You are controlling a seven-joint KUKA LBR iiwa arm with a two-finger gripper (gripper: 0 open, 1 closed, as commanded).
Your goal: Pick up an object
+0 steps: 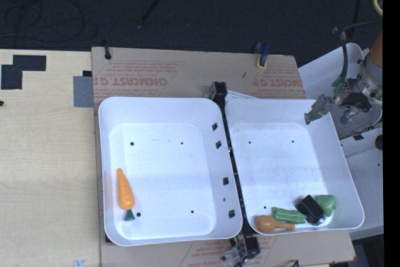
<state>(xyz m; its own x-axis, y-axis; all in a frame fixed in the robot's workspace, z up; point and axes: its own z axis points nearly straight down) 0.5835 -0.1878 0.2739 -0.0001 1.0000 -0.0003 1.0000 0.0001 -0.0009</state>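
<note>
Camera view is showing me the pincer (325, 108) hanging at the right edge of the frame, over the right bin's (340, 153) upper rim; whether it is clenched or released I cannot tell. The toy carrot (125, 191) is lying lower left, while the green pieces (306, 209), black block (310, 209) and tan gourd (273, 224) are crowding the lower right corner, risking a glancing, slipping grasp there.

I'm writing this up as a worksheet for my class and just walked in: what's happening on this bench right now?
A robot arm's gripper sits at the upper right edge of the right bin, holding nothing visible. Its pick has not started. In that bin's lower right corner lie a green vegetable toy, a black block, a light green piece and an orange-tan pear-shaped toy, clustered together. The left bin holds a toy carrot near its lower left.
</note>
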